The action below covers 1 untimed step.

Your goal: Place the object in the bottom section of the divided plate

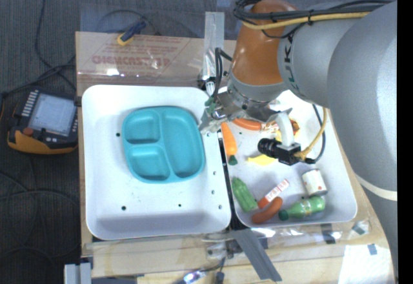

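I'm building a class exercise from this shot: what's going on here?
A grey KUKA arm reaches over two white bins. Its gripper sits near the divider between them, above a toy carrot. The right bin holds assorted toy food. The blue divided plate in the left bin has nothing in it yet.

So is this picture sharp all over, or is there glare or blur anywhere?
Camera view: mostly sharp; the teal plate and the toys in the right bin read clearly. The big grey arm, close to the lens, looks soft. The white bins are bright, with glare washing out the left bin's rims. A clear sheet behind it reflects light, and the arm shades the bins' junction.
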Motion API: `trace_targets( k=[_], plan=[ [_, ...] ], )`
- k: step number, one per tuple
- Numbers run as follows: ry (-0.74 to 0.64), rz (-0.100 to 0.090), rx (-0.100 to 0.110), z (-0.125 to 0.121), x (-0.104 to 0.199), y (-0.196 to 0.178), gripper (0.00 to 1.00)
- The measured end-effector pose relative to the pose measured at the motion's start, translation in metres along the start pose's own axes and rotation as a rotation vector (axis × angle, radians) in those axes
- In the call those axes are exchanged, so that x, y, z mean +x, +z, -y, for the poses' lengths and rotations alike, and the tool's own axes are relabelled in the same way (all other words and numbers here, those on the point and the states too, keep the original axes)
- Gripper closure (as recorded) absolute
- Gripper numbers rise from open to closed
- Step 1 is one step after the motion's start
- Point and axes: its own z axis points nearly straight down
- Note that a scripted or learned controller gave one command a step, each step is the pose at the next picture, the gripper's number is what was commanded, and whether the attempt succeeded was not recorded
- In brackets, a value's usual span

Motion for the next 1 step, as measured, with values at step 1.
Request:
trace_targets(
  k=[1],
  plan=[
    [0.000,0.000,0.000,0.0000,0.0001,0.0001,0.00]
  ],
)
